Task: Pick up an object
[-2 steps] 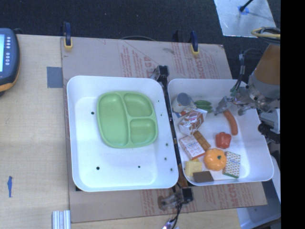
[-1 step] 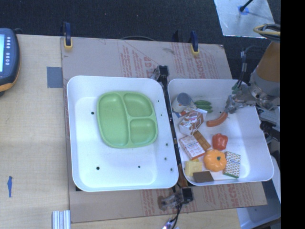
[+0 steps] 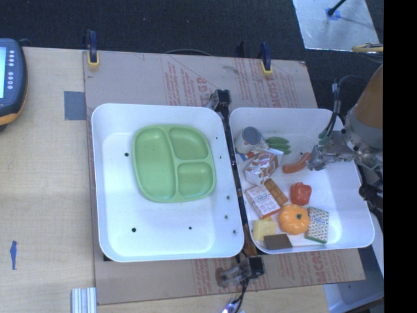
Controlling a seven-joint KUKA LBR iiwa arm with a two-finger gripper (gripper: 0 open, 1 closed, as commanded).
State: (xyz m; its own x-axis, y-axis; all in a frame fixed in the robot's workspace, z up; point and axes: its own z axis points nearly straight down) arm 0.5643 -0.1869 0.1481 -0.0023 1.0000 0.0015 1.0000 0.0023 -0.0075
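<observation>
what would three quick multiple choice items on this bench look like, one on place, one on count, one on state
1. Where is the green divided plate?
A. left bin
B. right bin
C. on the bench outside the bins

2. How many compartments does the plate have?
A. two
B. three
C. five

3. Where is the hand?
A. over the left bin
B. over the right bin's far right side
C. over the handheld unit

Answers:
1 A, it lies in the left bin.
2 B, three hollows show.
3 B, it sits by the red chili in the right bin.

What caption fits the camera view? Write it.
Claw over right bin of toy food; green plate in left bin.
</observation>
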